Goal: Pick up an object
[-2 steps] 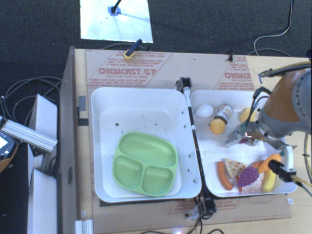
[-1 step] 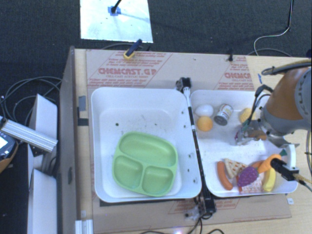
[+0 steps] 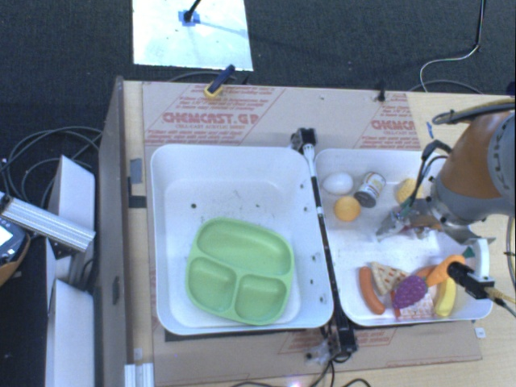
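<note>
One green tray (image 3: 239,271) occupies the left bin (image 3: 173,184); gripper (image 3: 397,222) state indeterminate; one egg (image 3: 338,183), one can (image 3: 370,189) adjacent.

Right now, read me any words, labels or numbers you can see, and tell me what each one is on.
"CHEMCAST GP": red print, repeated across the brown protective sheet under the bins.
Smaller red lines beneath each logo: too blurred to read.
Label on the small can in the right bin: too small to read.

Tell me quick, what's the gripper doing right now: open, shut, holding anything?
Two-finger gripper: low over the right shallow white bin; open, shut or holding cannot be told.
</note>
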You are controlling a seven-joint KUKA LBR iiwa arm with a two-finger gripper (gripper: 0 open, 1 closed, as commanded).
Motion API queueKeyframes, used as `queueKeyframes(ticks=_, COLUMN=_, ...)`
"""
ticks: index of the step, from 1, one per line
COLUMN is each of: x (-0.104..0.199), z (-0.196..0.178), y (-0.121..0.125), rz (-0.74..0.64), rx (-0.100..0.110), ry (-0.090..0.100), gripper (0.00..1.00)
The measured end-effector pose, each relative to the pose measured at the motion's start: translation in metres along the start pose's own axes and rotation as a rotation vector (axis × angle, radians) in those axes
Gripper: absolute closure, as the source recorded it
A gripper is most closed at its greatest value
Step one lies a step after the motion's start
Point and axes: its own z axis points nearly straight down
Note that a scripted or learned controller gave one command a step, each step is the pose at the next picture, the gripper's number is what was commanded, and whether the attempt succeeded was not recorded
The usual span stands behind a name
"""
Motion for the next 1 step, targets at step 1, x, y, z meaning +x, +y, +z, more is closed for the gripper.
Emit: queueKeyframes(ticks=1, x=0.0314, z=0.0096, y=0.0709, rz=0.002, rx=0.011, ry=0.005, gripper=0.00)
